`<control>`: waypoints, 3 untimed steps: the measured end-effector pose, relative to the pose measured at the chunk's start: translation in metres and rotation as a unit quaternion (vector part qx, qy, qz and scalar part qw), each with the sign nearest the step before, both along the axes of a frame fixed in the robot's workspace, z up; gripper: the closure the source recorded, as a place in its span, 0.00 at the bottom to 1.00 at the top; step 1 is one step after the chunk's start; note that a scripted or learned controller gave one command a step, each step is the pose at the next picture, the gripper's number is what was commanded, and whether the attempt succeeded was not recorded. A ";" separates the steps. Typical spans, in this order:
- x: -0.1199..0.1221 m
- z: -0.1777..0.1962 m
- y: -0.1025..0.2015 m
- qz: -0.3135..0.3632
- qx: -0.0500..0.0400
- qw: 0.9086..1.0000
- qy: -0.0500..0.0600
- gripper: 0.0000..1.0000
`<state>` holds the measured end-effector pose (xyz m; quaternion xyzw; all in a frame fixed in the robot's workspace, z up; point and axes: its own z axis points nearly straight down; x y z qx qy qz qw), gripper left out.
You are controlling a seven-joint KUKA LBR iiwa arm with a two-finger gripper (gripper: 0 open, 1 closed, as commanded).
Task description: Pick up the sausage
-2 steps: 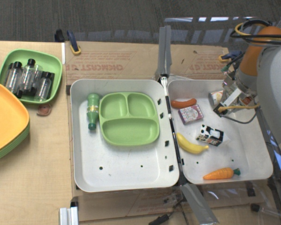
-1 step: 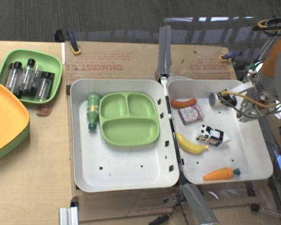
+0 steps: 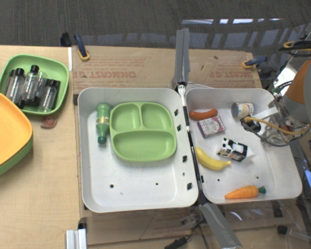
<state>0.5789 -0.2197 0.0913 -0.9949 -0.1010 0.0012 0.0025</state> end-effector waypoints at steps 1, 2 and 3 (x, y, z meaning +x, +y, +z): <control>-0.007 0.009 -0.002 -0.002 -0.001 1.000 0.001 1.00; -0.013 0.006 -0.001 0.007 -0.001 1.000 0.001 1.00; 0.041 0.030 -0.001 0.006 -0.002 1.000 0.000 1.00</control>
